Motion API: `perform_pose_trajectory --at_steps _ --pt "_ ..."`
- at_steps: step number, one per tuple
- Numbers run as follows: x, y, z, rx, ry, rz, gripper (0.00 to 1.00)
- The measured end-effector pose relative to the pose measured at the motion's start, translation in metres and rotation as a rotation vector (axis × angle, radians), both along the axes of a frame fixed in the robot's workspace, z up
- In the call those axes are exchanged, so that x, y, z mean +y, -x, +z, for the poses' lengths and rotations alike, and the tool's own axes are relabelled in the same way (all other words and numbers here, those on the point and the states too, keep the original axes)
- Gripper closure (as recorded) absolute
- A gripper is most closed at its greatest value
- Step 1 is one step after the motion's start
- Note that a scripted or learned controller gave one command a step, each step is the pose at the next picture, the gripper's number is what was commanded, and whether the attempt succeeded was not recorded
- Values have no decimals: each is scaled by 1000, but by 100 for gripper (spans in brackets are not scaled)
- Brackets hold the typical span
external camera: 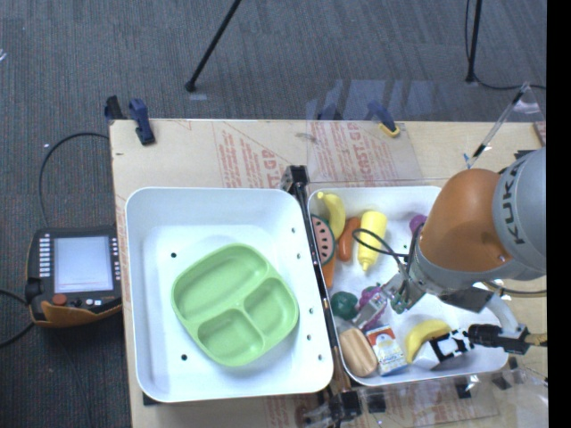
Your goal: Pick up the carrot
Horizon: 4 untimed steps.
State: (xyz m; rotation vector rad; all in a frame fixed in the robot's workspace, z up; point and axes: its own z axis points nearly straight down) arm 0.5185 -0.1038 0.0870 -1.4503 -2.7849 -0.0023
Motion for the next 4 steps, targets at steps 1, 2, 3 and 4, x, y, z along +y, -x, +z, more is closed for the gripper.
perform_pose_trajectory --at_steps 1,2,3,4 --pt "-28 43 22 2 -1 263 0" --pt "-19 -3 15 0 -1 217 0" --pt "3 -43 -1 -1 -1 203 0" --pt "14 -90 0 0 0 246 0"
